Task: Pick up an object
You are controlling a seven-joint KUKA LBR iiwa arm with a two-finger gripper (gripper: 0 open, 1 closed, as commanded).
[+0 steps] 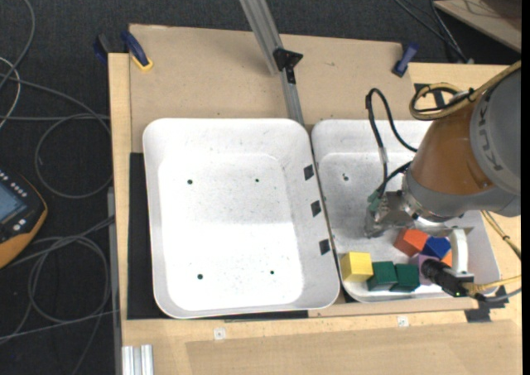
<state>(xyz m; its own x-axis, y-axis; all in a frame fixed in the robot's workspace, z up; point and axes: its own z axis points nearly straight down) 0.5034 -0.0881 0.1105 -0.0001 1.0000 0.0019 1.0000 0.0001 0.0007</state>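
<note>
Several small blocks lie at the near edge of the right bin: a yellow block, two green blocks, an orange block, a blue block and a purple piece. My gripper hangs low in the right bin, just left of the orange block and above the yellow one. The grey arm with its orange band covers the bin's right part. Nothing shows between the fingers.
The left bin sits beside the right one, with black clips along the shared wall. A slanted metal pole rises behind the bins. Black cables loop above the wrist. Blue clamps hold the board's far corners.
</note>
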